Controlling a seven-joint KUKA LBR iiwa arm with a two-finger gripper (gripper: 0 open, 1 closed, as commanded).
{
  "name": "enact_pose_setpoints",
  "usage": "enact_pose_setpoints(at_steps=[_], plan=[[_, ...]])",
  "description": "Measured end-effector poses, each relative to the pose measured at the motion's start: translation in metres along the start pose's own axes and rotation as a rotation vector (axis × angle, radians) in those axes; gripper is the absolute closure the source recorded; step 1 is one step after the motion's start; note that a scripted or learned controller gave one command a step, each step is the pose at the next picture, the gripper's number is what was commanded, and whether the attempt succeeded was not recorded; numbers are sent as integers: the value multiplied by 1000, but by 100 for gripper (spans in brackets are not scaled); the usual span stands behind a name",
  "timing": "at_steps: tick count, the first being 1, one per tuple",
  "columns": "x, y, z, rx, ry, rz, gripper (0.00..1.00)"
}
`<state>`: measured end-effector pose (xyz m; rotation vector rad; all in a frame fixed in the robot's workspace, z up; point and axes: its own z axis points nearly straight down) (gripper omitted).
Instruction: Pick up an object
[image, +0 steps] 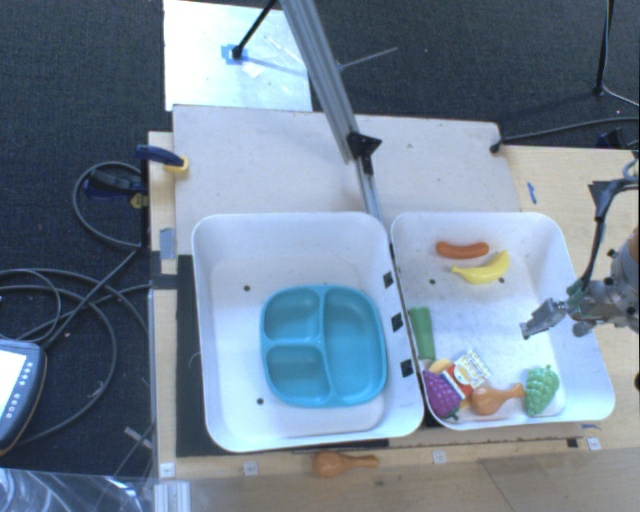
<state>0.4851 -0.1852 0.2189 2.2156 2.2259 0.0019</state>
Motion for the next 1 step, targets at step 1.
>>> enact_pose_setpoints(at_steps=[1], plan=[[0,0,0,-1,0,1,0]])
